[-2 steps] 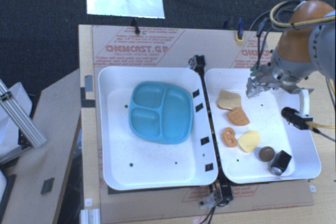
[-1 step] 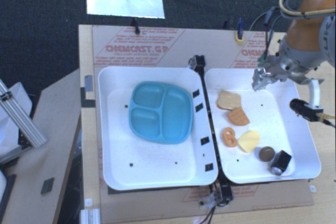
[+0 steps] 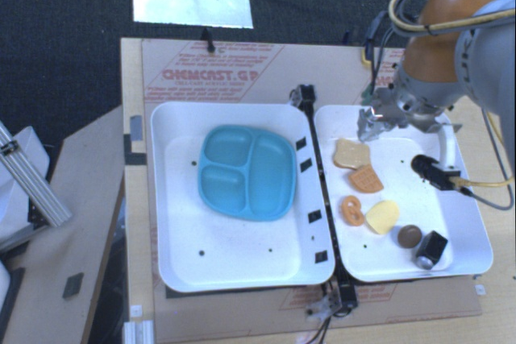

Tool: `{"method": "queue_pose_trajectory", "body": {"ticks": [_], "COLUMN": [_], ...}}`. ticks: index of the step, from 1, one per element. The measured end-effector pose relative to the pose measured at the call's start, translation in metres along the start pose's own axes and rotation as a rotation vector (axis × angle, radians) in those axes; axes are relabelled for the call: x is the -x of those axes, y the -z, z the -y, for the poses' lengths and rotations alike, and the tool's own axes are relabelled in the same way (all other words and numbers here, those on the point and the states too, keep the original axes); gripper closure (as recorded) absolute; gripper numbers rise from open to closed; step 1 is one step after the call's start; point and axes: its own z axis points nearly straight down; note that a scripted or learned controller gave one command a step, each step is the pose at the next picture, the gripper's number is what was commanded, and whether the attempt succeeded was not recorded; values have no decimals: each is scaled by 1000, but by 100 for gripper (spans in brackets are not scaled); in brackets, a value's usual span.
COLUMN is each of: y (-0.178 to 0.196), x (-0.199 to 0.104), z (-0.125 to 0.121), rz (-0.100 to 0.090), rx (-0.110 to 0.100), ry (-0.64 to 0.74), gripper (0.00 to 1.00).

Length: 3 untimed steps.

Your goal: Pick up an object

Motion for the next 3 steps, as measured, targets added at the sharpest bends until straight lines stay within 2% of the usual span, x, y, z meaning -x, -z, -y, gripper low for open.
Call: {"method": "queue_pose_trajectory", "body": {"ticks": [2, 3], "y": [-2, 16], "x": [-98, -144], "z": [-5, -2], "rz": [-1, 0], "rx": [1, 2], "ry": [1, -1], "gripper": [100, 100]}}
